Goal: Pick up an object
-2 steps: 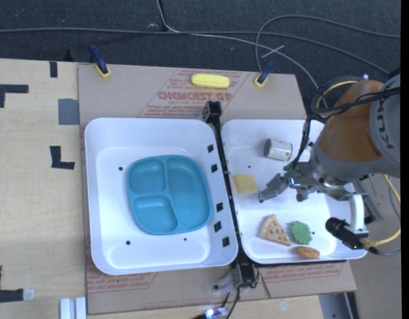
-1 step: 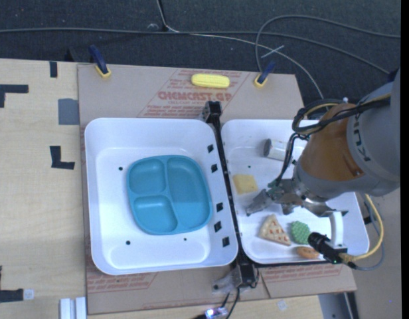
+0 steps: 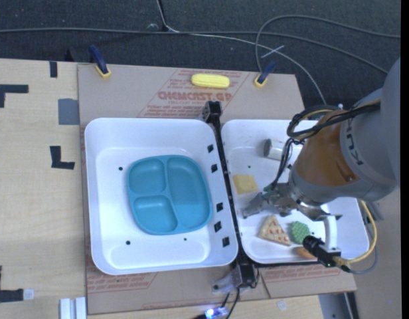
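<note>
While the grey two-finger gripper hangs low in the right white bin with fingers spread and nothing between them, a small triangular orange pizza-slice toy lies just below-right of it.

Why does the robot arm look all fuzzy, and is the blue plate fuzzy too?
In the camera view, the grey and orange robot arm looks soft and blurred, being nearest the lens; the blue divided plastic plate in the white left bin is fairly sharp. That same view has even light, with soft shadows beside the small yellow square block and the triangular pizza-slice toy.
</note>
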Available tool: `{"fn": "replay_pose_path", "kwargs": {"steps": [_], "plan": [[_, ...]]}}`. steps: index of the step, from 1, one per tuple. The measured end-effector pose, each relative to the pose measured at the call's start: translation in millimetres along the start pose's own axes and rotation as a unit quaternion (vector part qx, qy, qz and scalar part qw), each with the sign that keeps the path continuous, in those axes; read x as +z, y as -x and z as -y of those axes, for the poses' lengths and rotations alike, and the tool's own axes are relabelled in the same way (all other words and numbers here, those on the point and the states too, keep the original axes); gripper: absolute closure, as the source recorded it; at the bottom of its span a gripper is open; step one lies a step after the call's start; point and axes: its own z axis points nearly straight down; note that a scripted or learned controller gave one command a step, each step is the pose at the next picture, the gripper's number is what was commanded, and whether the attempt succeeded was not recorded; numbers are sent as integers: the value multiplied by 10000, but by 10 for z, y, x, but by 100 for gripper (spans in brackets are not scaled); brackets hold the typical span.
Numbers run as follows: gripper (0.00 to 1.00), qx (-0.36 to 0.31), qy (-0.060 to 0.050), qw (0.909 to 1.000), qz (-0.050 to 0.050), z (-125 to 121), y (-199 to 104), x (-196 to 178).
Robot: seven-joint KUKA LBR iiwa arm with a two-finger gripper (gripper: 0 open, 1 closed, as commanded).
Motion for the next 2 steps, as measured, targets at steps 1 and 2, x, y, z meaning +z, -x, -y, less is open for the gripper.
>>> {"fn": "replay_pose_path", "kwargs": {"steps": [1,2], "plan": [[100,0,12,10000,5,-6,2,-113],[100,3,11,10000,-6,41,32,-545]]}}
